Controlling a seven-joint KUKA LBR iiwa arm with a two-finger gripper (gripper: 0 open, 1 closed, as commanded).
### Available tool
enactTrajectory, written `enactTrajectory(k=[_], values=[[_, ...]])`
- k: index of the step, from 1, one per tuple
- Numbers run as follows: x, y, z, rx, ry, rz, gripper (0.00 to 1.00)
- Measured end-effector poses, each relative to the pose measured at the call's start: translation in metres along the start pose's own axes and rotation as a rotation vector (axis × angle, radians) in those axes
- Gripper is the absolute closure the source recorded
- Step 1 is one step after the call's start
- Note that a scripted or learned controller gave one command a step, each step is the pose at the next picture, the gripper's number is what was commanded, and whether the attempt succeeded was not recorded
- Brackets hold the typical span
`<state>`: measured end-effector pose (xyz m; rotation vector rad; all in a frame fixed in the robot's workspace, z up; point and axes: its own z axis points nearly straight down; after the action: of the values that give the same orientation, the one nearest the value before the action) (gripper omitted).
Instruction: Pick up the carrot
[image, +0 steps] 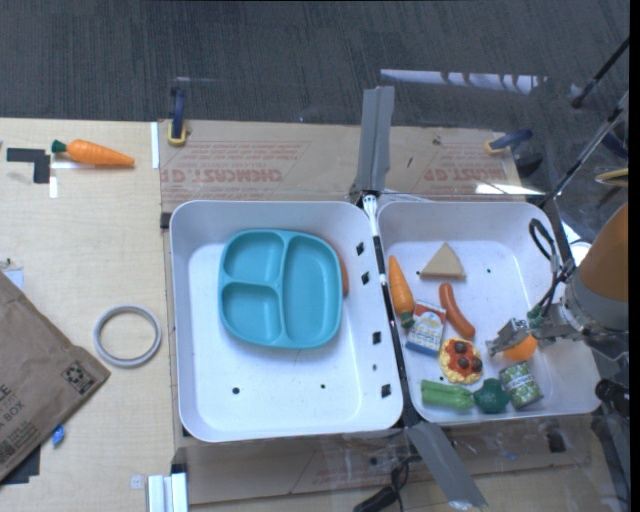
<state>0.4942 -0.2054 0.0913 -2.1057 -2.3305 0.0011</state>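
A carrot (400, 286) with a green top lies in the right bin (500, 232) against its left wall, pointing toward the near edge. A second carrot (96, 153) rests on the wooden bench at the far left, outside both bins. My gripper (512, 336) hangs low at the right side of the right bin, well to the right of the bin's carrot. A small round orange item (519, 348) sits directly at the gripper's tip. The view does not settle whether it is gripped.
The right bin also holds a bread wedge (442, 263), red sausage (458, 310), small carton (427, 331), pizza slice (460, 361), green vegetable (445, 395), broccoli (491, 397) and a can (520, 385). A blue divided plate (282, 289) fills the left bin (200, 330). A tape ring (127, 334) lies on the bench.
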Motion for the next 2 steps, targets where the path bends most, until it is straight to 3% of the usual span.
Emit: enactTrajectory(k=[1, 2], values=[[0.0, 0.0, -0.009, -0.001, 0.0, 0.003, 1.0], [0.086, 0.024, -0.073, -0.003, -0.002, -0.362, 1.0]])
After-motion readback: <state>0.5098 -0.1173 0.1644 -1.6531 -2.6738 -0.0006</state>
